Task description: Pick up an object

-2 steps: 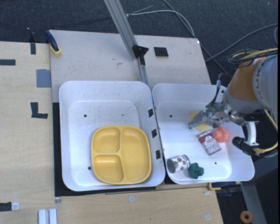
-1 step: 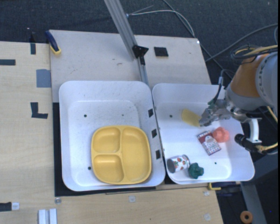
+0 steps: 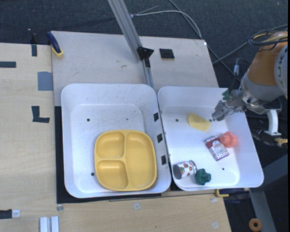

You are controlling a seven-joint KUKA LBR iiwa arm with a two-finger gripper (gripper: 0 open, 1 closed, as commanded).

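Hovering near the right bin's (image 3: 246,144) far right edge, the claw (image 3: 219,113) sits just beside the yellow object (image 3: 198,122). You cannot tell its state; nothing is lifted, so the pick remains undone.

Grey arm (image 3: 267,83) with orange band, black cables, dark metallic end effector (image 3: 218,114).

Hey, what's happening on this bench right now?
A grey and orange robot arm reaches into the right bin, with its gripper low beside a yellow object. Nothing is visibly held. That bin also contains a red packet, a reddish lump, a small can and a green item. The left bin holds a yellow divided tray.
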